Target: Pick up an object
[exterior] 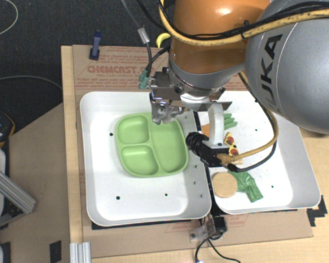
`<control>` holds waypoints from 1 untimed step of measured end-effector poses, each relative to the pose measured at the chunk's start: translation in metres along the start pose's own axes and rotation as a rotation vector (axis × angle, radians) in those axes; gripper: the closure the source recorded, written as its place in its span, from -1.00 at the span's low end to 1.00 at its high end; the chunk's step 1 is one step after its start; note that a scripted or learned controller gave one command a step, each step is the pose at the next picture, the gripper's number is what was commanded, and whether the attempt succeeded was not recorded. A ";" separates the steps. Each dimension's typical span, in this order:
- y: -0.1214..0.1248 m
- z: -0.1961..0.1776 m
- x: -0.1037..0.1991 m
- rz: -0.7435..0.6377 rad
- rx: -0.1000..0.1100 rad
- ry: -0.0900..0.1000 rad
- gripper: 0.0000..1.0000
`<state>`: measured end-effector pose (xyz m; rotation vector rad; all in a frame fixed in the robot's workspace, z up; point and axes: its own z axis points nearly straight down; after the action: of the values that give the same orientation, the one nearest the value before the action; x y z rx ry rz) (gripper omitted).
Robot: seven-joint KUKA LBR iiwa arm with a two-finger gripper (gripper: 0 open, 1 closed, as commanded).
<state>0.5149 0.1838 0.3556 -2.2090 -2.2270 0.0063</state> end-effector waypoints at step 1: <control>0.002 -0.013 -0.004 0.007 -0.007 0.000 1.00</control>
<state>0.5167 0.1794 0.3689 -2.2200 -2.2229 -0.0017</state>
